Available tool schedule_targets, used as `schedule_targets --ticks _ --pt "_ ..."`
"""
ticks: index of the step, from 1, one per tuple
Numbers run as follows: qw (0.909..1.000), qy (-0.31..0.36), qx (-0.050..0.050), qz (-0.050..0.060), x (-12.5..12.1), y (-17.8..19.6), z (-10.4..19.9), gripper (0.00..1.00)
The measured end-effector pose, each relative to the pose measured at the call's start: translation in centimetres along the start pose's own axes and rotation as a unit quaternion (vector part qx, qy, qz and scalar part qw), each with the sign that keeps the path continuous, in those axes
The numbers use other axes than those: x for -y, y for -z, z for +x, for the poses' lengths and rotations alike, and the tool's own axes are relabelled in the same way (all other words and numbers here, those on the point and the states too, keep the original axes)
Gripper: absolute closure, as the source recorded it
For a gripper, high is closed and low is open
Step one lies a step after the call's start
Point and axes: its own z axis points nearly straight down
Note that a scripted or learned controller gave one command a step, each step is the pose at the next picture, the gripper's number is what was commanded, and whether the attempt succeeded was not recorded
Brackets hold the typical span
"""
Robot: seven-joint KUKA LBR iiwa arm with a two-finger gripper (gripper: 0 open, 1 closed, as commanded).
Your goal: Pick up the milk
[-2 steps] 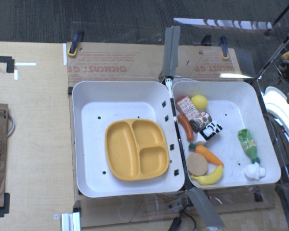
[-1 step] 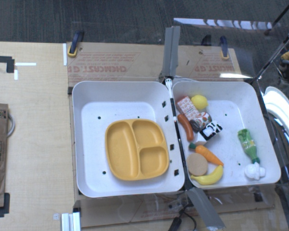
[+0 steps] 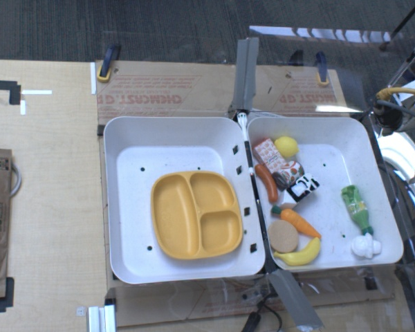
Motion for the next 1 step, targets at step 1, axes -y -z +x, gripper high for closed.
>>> schedule_targets --ticks 1 --pt "1.0000 0.001 0.001 0.000 -5.42 -0.06 -1.12 0.00"
